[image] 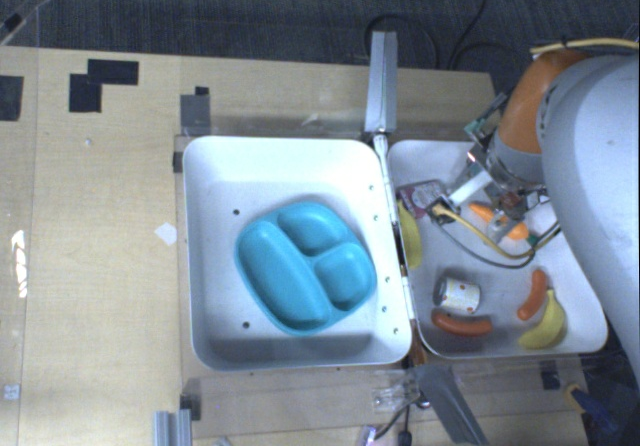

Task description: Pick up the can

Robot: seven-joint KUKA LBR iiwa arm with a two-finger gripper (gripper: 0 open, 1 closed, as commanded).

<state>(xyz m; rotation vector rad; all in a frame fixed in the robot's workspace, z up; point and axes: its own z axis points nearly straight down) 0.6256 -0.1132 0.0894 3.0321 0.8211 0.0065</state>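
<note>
The can is a small silver cylinder lying on its side in the front half of the right bin. My gripper hangs over the back half of that bin, beyond the can and to its right, and apart from it. Below the wrist, the gripper sits close above an orange carrot-like piece. The grey arm with its orange band covers the bin's right side.
A red sausage lies just in front of the can. A second red sausage and a banana lie at the front right. Another yellow fruit rests against the right bin's left wall. The left bin holds a blue divided plate.
</note>
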